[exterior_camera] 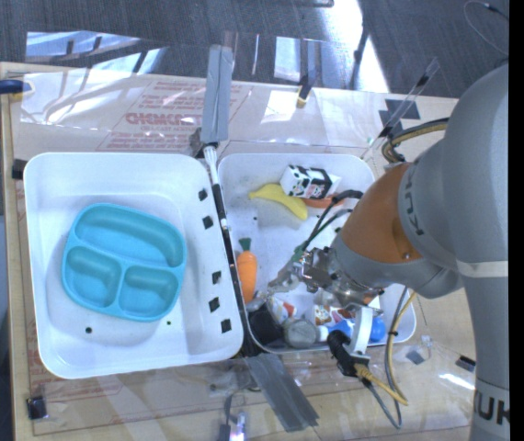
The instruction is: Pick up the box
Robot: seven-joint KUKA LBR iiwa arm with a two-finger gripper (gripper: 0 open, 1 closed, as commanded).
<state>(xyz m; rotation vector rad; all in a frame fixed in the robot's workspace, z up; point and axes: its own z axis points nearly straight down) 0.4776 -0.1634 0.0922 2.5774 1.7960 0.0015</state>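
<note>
While the arm [427,219] reaches in from the right edge of the bench [87,108], I see its grey body and orange band covering much of the right bin [244,168]. The tool [322,306] sits low over the near end of that bin, amid cables and metal parts, and I cannot tell how it stands or whether it has anything in its grasp. The box [305,183], a small carton with a black-and-white cow pattern, lies near the far edge of the right bin, tilted, just beside the banana [279,201], which curves along its left and near side; the two look to be touching or nearly so. Something orange-red pokes out just right of the box, but it is too hidden by the arm for me to name. A carrot [246,275] lies along the left wall of the right bin, green top pointing toward the far edge, well apart from the box. Near the tool, at the near edge of the bin, I see a grey round item [301,333] and some red, white and blue packaging [354,320], partly hidden. The left bin [51,177] carries a blue divided plate [124,261] with three compartments, lying flat toward its left half.
</note>
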